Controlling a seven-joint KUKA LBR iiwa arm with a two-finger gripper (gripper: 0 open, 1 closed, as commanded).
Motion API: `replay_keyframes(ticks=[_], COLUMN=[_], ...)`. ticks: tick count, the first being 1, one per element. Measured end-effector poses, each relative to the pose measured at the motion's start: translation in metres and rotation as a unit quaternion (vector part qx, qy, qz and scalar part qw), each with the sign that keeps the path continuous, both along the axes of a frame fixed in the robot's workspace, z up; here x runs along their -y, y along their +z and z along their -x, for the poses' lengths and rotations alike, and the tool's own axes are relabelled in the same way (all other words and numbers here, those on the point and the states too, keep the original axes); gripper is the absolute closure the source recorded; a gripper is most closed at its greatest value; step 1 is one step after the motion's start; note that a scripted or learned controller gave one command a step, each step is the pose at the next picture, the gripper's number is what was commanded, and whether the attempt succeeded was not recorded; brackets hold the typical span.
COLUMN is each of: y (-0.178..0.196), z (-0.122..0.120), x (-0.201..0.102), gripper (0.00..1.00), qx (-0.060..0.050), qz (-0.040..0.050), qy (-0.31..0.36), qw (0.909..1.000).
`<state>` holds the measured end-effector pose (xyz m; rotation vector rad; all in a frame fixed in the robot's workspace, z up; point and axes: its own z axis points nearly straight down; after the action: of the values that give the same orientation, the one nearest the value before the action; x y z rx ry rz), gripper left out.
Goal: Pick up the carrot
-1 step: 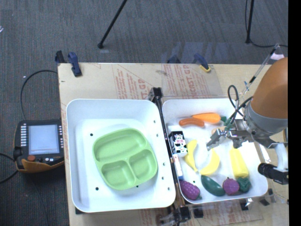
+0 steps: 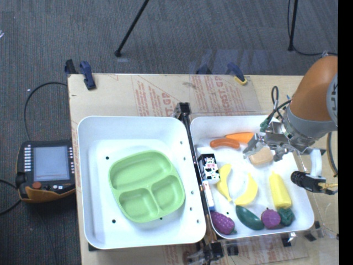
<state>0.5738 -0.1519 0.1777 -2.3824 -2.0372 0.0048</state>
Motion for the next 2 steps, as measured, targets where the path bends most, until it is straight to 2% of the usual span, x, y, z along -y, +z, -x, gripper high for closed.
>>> replay_keyframes(ticks=[1,2], y=[-0.093,-0.090], z=[-0.003,-0.061], x=[0.040,0.040], gripper=[0.00,0.00], qx=[0.000,0.002], qz=[-0.0003,0.0006], qy=[-0.099,-0.053], qw=[0.9951,0.9986])
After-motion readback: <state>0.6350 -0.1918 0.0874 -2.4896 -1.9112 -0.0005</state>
